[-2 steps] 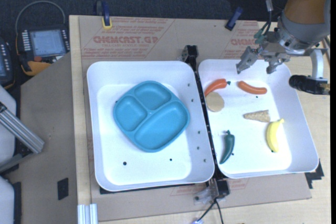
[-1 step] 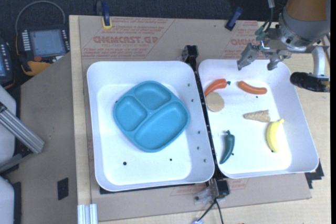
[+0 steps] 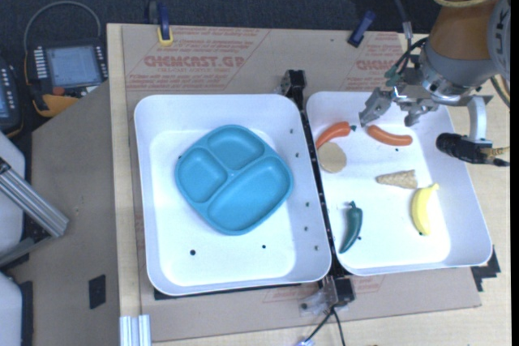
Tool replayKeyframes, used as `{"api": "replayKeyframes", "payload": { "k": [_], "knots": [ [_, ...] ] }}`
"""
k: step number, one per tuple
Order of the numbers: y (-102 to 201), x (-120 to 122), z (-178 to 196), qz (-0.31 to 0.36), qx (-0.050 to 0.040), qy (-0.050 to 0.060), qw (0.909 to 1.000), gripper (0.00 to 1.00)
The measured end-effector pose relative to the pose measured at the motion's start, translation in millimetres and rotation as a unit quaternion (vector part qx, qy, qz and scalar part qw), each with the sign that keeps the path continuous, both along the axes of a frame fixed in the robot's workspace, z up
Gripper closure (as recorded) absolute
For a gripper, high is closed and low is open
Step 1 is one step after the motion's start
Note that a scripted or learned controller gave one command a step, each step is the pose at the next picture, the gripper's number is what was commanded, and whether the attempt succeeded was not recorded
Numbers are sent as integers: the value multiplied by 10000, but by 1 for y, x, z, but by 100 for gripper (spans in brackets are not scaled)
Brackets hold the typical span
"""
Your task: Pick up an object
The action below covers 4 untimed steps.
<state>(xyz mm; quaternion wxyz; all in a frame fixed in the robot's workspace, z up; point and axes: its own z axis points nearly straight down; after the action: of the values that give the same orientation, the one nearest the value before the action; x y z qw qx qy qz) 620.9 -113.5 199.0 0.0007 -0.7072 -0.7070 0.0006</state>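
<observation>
Camera view: the grey two-finger gripper hangs fingers spread, empty, over the right white bin's far edge, beside the orange sausage.

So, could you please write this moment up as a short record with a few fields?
left bin: blue divided plate
right bin: two orange sausages, round tan piece, tan wedge, banana, dark green pepper
gripper: above the right bin's far end, near the sausages
held: nothing seen between the fingers
</observation>
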Motion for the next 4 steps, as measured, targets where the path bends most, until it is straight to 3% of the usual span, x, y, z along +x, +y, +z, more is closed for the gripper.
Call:
{"api": "replayKeyframes", "payload": {
  "k": [2, 3, 4],
  "knots": [
    [6, 8, -108, 0, 4, 11, 10000, 0],
    [6, 9, -94, 0, -4, -22, 10000, 100],
    [12, 3, -42, 5, -5, -34, 10000, 100]
  ]
}}
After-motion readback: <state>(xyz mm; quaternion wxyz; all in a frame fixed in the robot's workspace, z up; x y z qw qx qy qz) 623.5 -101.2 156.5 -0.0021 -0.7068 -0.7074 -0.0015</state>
